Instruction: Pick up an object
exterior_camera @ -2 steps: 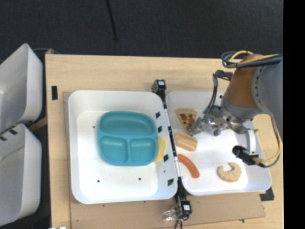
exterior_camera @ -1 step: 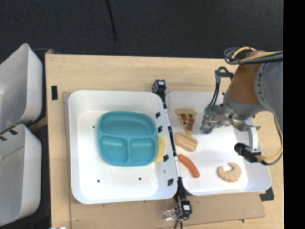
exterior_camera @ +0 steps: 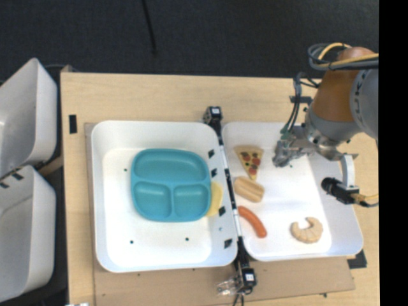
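My pincer (exterior_camera: 285, 156) hangs over the right bin (exterior_camera: 331, 244), up toward its far edge, just right of the pizza slice (exterior_camera: 249, 159). From this angle I can't tell if it's released or clenched, it's a dark knot below my wrist, and nothing shows in it. So I judge the pick as not yet made: no object lifted, everything lying on the bin floor.

Working outward, here's what's on offer. The pizza slice is nearest, beside the bin's left wall near the far edge. Just below it, toward the near edge, lies the bread roll (exterior_camera: 248, 189), and further on the sausage (exterior_camera: 253, 222), slanted, close to the divide between the bins. Over by the near right corner sits the croissant (exterior_camera: 307, 230), well apart from the others.

Across the divide, the left bin (exterior_camera: 115, 254) carries a teal compartment plate (exterior_camera: 171, 185) with something yellow (exterior_camera: 217, 199) tucked at its right edge.

What's left, as I read it: choose a target, drop, close, lift. The pizza slice looks handiest.
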